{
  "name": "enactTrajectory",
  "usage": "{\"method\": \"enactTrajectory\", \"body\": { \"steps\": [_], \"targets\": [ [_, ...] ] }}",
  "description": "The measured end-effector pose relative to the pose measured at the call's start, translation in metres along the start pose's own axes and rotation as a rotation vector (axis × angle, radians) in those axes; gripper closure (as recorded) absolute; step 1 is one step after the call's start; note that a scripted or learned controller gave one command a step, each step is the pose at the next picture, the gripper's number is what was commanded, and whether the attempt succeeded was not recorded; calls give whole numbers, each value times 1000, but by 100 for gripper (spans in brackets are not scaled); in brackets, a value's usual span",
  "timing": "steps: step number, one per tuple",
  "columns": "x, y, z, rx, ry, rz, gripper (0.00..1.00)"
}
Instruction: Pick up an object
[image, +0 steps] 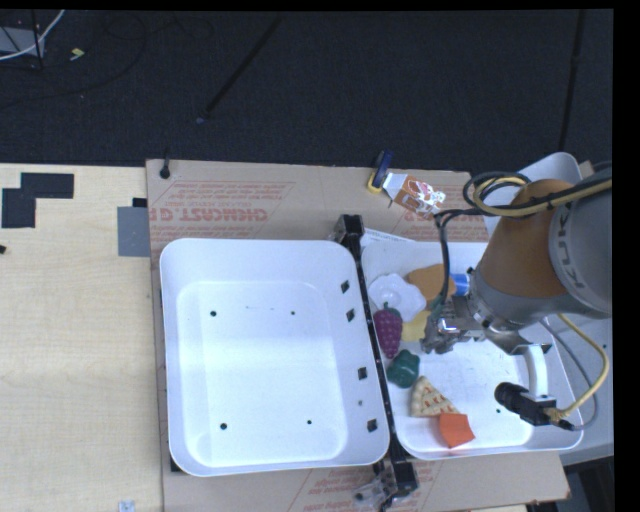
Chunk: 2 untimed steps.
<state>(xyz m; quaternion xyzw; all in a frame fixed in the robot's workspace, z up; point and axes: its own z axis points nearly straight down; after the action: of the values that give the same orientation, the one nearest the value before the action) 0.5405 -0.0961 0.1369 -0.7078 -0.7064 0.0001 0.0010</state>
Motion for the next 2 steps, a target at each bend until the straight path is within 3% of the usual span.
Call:
{"method": "enactTrajectory", "body": {
  "steps": [1, 2],
  "targets": [
    [120, 62, -54, -7, 2, -14, 100],
    [105, 18, -50, 5, -1, -1, 100]
  ]
}}
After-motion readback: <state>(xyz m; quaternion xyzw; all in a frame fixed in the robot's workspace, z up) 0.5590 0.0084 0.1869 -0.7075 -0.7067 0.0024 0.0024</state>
